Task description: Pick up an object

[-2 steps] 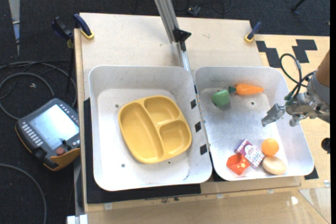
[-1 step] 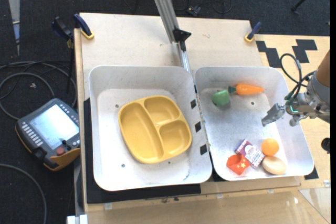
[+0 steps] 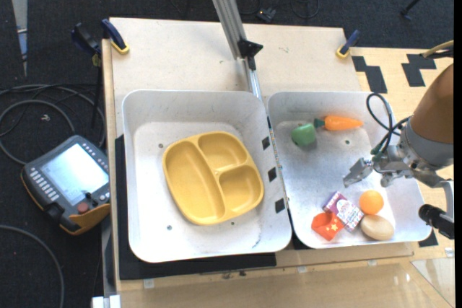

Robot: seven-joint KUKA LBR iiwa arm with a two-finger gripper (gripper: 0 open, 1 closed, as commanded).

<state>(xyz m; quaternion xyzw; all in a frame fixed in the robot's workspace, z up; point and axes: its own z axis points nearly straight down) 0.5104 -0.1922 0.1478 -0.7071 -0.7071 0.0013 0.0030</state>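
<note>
My gripper hangs over the right side of the right bin, open, with nothing between its fingers. Just below it lies an orange ball. A pink and white packet, a red block and a beige egg-shaped piece sit close together at the bin's front. A green pepper and an orange carrot lie at the back of the bin, to the gripper's left and farther away.
The left bin holds a yellow divided plate. A grey metal pole slants down to the bins' shared back edge. A teach pendant lies on the floor to the left.
</note>
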